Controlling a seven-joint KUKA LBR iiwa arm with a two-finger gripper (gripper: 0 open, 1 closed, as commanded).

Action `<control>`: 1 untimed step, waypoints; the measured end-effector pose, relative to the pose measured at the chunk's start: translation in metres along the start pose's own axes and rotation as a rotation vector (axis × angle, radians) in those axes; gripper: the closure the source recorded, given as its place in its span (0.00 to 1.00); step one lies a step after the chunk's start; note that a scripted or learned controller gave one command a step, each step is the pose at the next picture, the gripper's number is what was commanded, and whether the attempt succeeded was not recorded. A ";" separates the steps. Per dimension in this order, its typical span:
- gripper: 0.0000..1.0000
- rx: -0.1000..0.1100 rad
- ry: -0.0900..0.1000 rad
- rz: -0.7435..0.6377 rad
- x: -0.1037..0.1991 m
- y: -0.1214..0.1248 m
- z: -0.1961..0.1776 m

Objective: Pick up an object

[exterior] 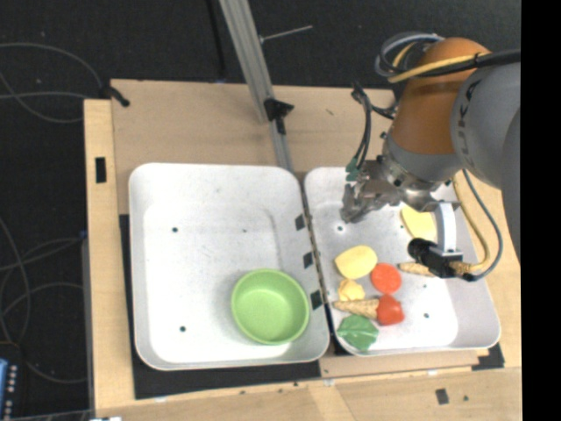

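My gripper [353, 209] hangs over the upper left part of the right bin [473, 318], its dark fingers pointing down, with nothing visible between them. Below it lies a cluster of toy foods: a yellow lemon-like piece [356, 260], a small yellow piece [350, 288], a red-orange tomato [386, 278], a red piece [390, 310], a tan stick-shaped piece [356, 306] and a green leafy piece [358, 331]. A pale yellow slice [418, 221] lies to the right, partly under the arm.
A green bowl [270, 305] sits in the left bin [175, 200] near its front right corner. A black and orange cable part [436, 261] hangs over the right bin. A metal pole [254, 68] rises behind the bins.
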State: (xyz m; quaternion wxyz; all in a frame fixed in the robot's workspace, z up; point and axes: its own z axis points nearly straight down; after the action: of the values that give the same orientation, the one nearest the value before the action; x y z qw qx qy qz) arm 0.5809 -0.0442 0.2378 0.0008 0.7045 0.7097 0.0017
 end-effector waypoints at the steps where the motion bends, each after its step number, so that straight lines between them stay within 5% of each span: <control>1: 1.00 0.001 -0.001 0.001 0.044 0.030 0.010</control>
State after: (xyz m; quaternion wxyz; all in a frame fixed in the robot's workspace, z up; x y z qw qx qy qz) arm 0.6107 0.0003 0.2284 0.0007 0.7048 0.7094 0.0007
